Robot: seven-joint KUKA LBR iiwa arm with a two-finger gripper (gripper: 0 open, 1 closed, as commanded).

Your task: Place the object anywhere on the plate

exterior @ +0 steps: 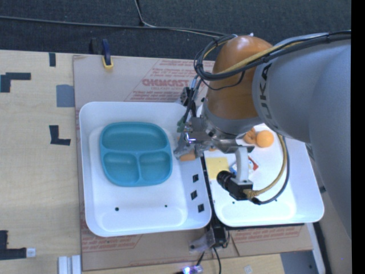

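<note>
The gripper (pixel 183 147) hangs over the right edge of the left bin (pixel 137 218), just right of the plate; whether it is wide or narrow cannot be told. One small orange object (pixel 187 157) shows just under it, beside the plate's right rim. One blue three-compartment plate (pixel 136 153) lies in the left bin. In the right bin (pixel 285 207) lie one yellow square (pixel 217 165) and one orange ball (pixel 263 138).

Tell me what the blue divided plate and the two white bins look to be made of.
Blue plate: probably moulded plastic, matte to satin, judging by its even colour, rounded compartment ridges and soft sheen. Left bin and right bin: likely plastic too, smooth and slightly glossy, with rounded corners and uniform white; enamelled metal cannot be ruled out.
</note>
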